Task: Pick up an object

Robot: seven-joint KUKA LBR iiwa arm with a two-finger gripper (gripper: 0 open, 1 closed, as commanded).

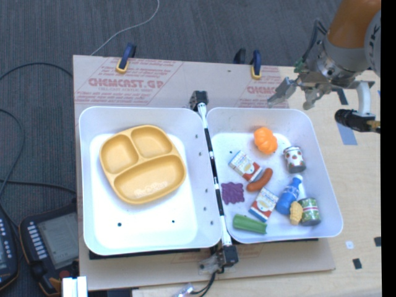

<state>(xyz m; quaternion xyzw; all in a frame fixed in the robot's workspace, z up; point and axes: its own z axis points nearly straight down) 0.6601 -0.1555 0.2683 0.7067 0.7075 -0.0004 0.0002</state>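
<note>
Hovering above the far rim of the right-hand shallow white bin [322,166], the two-finger gripper [296,94] held its jaws spread wide with nothing between them. A round orange toy fruit [265,140] lay in that bin below and nearer the camera, well apart from the fingertips, beside a small red-and-white carton [242,164] and a toy sausage [260,179].

Small toy foods [270,181] lie scattered in the right bin [322,159].
</note>
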